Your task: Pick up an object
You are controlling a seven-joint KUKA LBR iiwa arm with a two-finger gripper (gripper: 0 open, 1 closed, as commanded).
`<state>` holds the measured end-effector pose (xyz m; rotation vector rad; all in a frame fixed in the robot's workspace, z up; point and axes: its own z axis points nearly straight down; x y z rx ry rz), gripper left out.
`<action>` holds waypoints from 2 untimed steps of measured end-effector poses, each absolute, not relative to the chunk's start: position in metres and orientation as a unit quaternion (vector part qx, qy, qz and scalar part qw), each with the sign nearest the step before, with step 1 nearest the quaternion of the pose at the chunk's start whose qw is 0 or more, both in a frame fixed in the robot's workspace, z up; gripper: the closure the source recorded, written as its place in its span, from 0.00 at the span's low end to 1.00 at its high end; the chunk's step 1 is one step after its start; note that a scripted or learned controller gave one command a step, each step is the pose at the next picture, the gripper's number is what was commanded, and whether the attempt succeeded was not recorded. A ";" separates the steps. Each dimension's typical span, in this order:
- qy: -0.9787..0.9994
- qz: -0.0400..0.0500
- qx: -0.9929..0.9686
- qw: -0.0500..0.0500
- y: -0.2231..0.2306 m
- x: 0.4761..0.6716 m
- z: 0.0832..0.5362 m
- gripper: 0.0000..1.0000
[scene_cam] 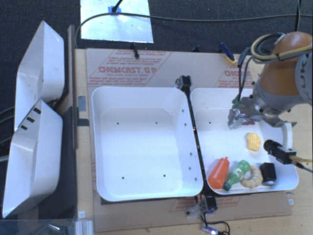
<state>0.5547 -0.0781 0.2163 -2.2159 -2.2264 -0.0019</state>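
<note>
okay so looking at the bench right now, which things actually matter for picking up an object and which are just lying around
Belong to the job:
gripper, over the right bin
yellow object
orange bottle
green bottle
beige ring
black object

Just lying about:
left bin
two spare white bins off the bench's left side
shiny sheet at the top

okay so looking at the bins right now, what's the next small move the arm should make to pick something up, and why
Probably shift the tool toward the yellow object and lower over it. It lies alone in the right bin, nearest the tool, while the orange bottle and green bottle crowd the front edge.
</note>
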 end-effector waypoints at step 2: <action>-0.709 -0.001 -0.705 0.000 0.026 0.558 0.238 1.00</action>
